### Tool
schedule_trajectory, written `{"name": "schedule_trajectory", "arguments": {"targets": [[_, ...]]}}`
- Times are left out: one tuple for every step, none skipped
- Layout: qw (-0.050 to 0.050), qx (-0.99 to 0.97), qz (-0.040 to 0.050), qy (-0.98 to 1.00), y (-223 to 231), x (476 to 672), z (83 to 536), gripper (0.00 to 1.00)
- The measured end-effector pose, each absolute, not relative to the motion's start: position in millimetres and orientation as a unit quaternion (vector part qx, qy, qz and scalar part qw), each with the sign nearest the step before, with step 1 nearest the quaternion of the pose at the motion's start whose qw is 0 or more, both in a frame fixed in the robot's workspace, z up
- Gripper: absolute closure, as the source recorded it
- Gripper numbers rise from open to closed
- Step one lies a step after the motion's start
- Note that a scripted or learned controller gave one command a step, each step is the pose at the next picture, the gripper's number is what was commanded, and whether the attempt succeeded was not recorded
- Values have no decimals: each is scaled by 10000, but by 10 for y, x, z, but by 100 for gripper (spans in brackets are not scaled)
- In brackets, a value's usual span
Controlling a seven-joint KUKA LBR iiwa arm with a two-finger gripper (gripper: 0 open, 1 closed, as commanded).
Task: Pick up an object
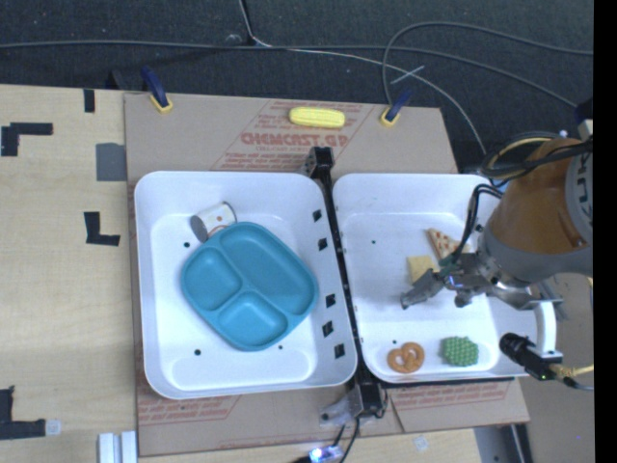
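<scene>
The right bin [386, 191] holds a pizza slice [442, 242], a pale yellow wedge [418, 266], a brown pretzel [406, 358] and a green knobbly piece [460, 351]. My gripper [437, 297] hangs over the middle of this bin, just below the yellow wedge and above the green piece. It is open, its two dark fingers [415, 297] spread apart with nothing between them. The arm's orange band [535, 210] reaches in from the right.
The left bin [154, 258] carries a blue divided plate [249, 283] and a small tipped cup [212, 221] at its upper left. A yellow item [316, 117] lies on the cardboard behind the bins, between two clamps [393, 112]. Cables run across the dark back.
</scene>
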State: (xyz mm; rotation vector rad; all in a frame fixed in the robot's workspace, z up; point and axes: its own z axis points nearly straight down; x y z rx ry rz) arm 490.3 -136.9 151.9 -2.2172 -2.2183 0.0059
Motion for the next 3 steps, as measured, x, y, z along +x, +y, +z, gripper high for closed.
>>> {"name": "schedule_trajectory", "arguments": {"targets": [[32, -7071, 21, -7072, -1417, 4858, 1062, 0], [20, -7063, 7, -7079, -1407, 4873, 1185, 100], [-9, -7064, -6, -7078, -1357, 4916, 1621, 100]]}}
